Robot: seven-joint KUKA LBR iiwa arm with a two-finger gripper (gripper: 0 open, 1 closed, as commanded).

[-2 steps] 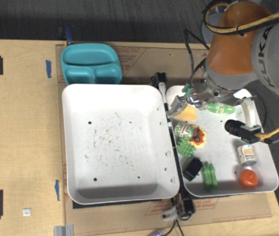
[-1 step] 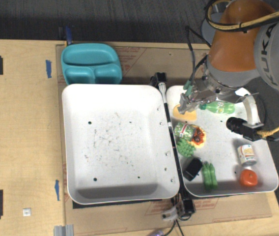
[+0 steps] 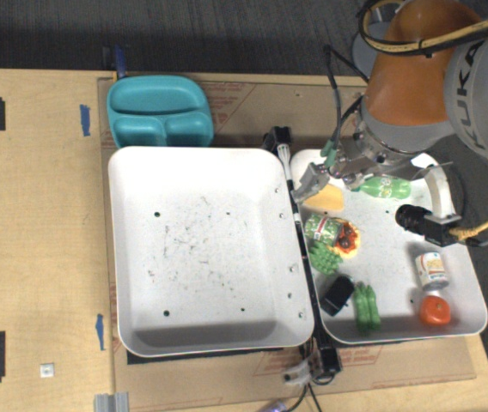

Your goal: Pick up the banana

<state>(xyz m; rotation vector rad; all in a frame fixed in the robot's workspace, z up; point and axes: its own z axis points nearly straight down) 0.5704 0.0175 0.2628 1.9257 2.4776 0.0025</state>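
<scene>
A yellow piece (image 3: 330, 199), the only banana-coloured thing in sight, lies at the upper left of the right bin (image 3: 472, 320); its top is hidden under the gripper, so I cannot tell its full shape. My gripper (image 3: 332, 177) hangs just above its upper edge, below the orange wrist band (image 3: 411, 67). The fingers (image 3: 312, 178) are spread, so the gripper is open, and nothing shows between them.
The right bin also holds a green and red packet (image 3: 331, 234), a black block (image 3: 337, 294), a green toy (image 3: 366, 307), a small bottle (image 3: 431, 269), an orange-red item (image 3: 436, 311) and a green bottle (image 3: 387, 186). The left bin (image 3: 205, 247) sits alongside. A teal tray (image 3: 160, 110) lies behind.
</scene>
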